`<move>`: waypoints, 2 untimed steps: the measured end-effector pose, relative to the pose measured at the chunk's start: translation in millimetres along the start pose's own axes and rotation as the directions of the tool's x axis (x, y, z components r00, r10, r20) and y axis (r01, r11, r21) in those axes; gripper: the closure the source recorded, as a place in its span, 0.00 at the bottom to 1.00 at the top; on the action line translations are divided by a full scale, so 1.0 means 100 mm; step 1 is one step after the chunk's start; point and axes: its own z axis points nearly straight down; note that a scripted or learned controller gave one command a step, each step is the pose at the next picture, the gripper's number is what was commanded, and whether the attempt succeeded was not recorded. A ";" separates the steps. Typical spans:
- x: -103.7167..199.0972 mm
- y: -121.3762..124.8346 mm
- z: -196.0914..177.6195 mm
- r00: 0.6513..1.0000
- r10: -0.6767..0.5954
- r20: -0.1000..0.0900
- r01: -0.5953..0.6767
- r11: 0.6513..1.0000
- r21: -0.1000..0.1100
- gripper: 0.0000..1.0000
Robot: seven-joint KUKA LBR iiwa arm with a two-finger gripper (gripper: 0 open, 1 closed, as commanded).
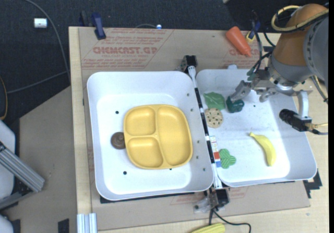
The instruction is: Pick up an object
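Because the pincer hangs low in the right bin, its fingers spread open with nothing between them, any grasp is still to be won. The likeliest target, a dark green toy, lies just beneath its left finger, touching a green leaf piece beside a cookie. Closing off-centre could nudge the toy aside or pinch the leaf instead; the banana lies well apart.
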 end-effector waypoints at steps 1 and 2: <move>-0.25 -0.91 0.44 1.000 0.002 -0.001 -0.002 1.000 0.004 0.00; -0.07 -1.30 0.44 1.000 0.001 -0.003 -0.001 1.000 0.004 0.00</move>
